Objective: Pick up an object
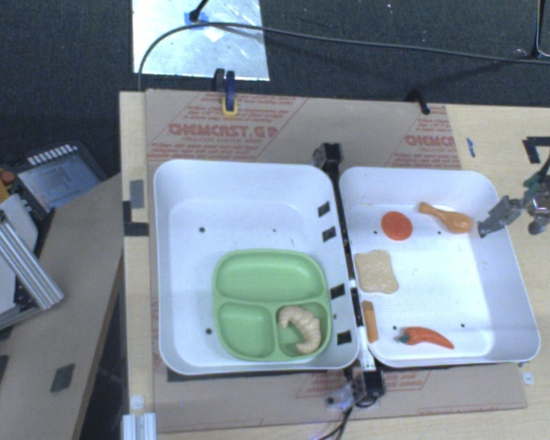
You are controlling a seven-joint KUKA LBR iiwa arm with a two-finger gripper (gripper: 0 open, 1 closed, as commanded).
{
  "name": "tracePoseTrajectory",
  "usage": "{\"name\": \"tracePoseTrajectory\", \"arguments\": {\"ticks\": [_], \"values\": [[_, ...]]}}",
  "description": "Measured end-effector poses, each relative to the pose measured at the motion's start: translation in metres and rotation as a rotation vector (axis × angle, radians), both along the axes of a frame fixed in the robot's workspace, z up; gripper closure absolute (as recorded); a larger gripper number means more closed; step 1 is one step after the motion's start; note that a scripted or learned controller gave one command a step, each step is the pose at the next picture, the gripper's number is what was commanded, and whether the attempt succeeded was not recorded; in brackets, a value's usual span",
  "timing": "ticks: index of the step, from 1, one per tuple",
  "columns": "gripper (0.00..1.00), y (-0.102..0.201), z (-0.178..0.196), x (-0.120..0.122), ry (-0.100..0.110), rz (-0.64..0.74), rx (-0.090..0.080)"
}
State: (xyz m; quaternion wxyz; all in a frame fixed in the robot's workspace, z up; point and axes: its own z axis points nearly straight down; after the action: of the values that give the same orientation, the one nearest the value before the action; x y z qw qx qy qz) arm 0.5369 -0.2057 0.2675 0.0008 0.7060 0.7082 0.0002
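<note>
The right bin (509, 273) holds a round red slice (397, 225), a tan drumstick (445, 216), a beige bread-like piece (377, 272), a red chili pepper (427, 338) and a small orange stick (369, 322) against its left wall. My gripper (515, 220) hangs at the view's right edge, over the right rim of that bin, just right of the drumstick. Its fingers stand apart with nothing between them.
The left bin (192, 209) carries a green compartment plate (257, 287) with a pale curled pastry-like item (302, 327) in its lower right compartment. A black clip (330, 155) sits at the back where the bins meet. Grey equipment (18, 246) stands left of the bench.
</note>
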Motion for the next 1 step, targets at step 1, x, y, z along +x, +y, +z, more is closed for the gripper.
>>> {"name": "tracePoseTrajectory", "arguments": {"ticks": [1], "values": [[0.0,0.0003,-0.0613,0.0011,0.001,-0.002,0.001]]}}
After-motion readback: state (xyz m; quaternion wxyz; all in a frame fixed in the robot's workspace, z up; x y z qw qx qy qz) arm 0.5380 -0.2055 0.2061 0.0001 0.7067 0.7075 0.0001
